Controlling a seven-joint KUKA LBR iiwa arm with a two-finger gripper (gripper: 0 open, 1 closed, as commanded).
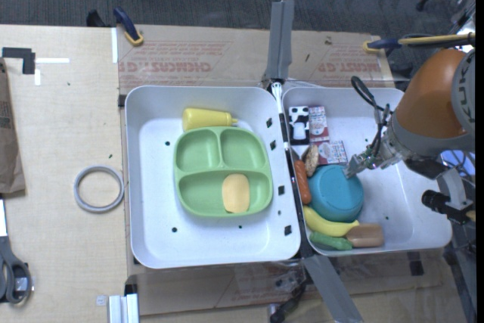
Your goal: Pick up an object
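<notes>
Gripper low in the right bin, tip at the blue bowl's 1 o'clock rim; finger state cannot tell from this angle, nothing seen between them. Around the bowl: carrot at 9 o'clock, banana at 6, green vegetable and tan block below that, cartons at 12. Left bin: green divided plate carrying a yellow piece; yellow bottle at the plate's 12 o'clock.
</notes>
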